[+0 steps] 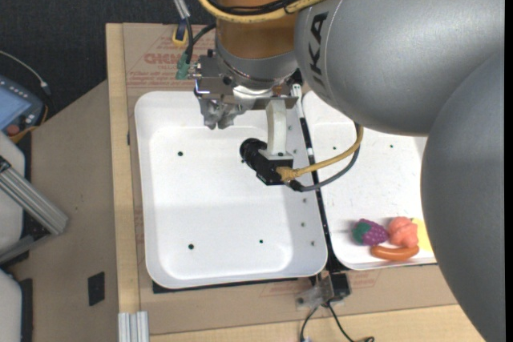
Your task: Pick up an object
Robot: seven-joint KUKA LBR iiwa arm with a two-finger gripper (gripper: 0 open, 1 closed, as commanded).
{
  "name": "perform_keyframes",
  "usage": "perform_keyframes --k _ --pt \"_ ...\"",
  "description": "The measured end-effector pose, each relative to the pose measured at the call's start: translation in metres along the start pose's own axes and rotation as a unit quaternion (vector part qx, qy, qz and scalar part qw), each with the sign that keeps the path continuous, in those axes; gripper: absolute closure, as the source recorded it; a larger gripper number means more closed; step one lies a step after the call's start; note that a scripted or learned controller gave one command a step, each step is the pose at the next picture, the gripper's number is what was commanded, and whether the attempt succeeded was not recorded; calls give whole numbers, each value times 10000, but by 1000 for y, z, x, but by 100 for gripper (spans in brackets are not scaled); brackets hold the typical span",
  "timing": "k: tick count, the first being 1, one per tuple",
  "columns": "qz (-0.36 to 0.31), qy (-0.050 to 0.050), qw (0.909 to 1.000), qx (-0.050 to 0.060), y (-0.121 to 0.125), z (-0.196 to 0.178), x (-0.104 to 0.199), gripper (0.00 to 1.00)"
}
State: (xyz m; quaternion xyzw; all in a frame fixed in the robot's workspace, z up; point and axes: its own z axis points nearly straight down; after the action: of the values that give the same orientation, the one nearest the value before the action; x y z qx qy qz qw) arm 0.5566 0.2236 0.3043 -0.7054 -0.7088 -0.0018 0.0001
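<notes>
Three small toys lie together at the near end of the right bin [377,172]: a purple bunch of grapes [369,232], a pink-orange piece [403,231] and an orange-red sausage-shaped piece [394,252]. My gripper [216,118] hangs over the far end of the left bin [208,212], well away from the toys, and nothing lies under it. The grey arm with its orange band covers the upper right of the view and hides much of the right bin.
Both white bins sit side by side on a cardboard-covered bench [120,172]. A narrow dark divider [319,208] runs between them. Cables [180,8] hang at the far side of the bench.
</notes>
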Motion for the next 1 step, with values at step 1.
perform_keyframes --k 1 --pt "24 -23 10000 47 -4 48 1 100"
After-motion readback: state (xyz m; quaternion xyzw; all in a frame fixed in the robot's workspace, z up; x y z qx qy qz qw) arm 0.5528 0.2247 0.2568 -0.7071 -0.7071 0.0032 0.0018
